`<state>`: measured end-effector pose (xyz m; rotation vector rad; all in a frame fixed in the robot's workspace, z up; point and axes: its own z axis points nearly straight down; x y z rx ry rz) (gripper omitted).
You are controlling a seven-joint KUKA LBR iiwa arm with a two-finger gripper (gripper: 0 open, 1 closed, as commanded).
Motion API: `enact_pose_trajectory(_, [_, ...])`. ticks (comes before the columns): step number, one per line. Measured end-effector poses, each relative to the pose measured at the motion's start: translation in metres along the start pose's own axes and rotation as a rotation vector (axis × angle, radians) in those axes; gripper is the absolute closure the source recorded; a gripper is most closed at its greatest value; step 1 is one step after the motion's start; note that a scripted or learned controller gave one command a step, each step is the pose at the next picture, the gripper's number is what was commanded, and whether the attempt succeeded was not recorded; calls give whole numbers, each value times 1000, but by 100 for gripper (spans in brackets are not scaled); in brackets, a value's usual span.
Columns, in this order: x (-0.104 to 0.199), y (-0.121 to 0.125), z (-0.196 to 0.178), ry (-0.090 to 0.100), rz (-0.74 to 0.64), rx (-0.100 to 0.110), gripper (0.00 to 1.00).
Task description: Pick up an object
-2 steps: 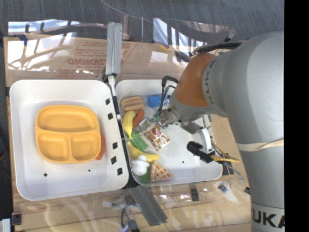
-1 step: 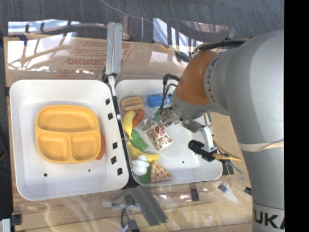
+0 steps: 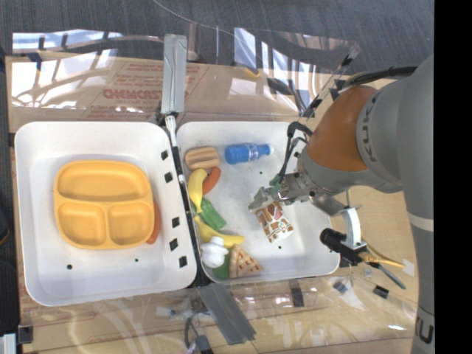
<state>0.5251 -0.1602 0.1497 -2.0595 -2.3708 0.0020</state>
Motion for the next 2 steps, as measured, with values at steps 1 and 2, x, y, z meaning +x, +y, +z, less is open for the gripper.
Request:
enact_pose_trajectory(1, [-9, 34, 37, 2, -8, 3, 100])
enact_pose_trajectory(2, [48, -40, -86, 0, 114, -8, 100])
